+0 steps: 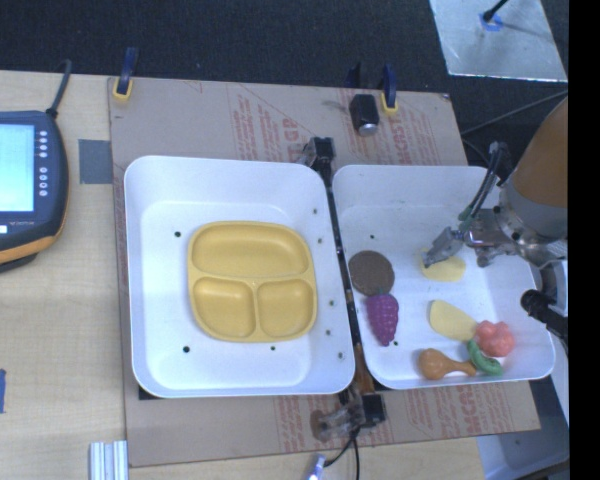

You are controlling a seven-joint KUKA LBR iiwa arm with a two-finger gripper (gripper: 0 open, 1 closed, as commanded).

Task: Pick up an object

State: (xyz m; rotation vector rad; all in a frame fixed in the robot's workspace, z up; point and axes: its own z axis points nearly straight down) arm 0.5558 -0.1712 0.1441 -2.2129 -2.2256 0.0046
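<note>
In the right bin (400, 193) lie several toy foods. My gripper (461, 252) reaches in from the right and hangs low over the bin's middle. It is open, with its two grey fingers spread apart. A small pale yellow piece (447, 269) lies just under the left finger (439, 249), partly hidden by it and not held between the fingers. Nearby are a brown disc (370, 270), a purple grape bunch (383, 317), a yellow wedge (450, 320), a red fruit (496, 338) with a green piece (486, 361), and a drumstick (441, 365).
The left bin (150, 268) holds a yellow divided plate (252, 279). A handheld controller (15, 183) sits at the far left of the bench. Clamps and a black fitting (365, 113) stand along the board's far edge.
</note>
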